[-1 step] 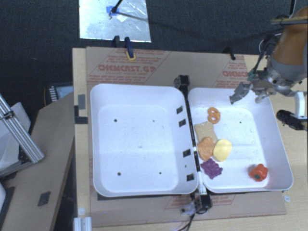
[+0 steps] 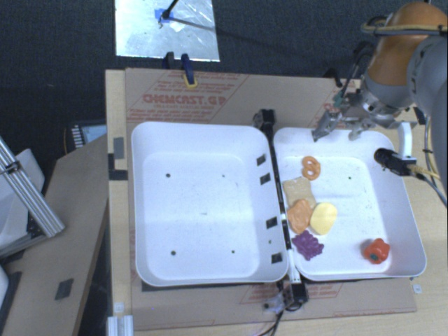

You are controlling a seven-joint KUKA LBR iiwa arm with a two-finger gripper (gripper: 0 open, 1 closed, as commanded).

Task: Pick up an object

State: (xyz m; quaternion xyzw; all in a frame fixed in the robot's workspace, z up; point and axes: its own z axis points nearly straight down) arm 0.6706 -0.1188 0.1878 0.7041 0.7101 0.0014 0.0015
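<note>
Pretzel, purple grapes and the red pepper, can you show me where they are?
pretzel (image 2: 311, 166): camera view, on the middle of its twisted loops.
purple grapes (image 2: 307, 244): camera view, on the middle of the bunch.
red pepper (image 2: 376, 251): camera view, on its red body, near the right bin's front corner.

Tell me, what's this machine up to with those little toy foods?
A robot arm reaches in from the right, and its end effector hangs over the far edge of the right bin, holding nothing. That bin has a pretzel, a tan cracker-like piece, an orange piece, a yellow piece, purple grapes and a red pepper. The job is picking one up, and that is not yet done.
</note>
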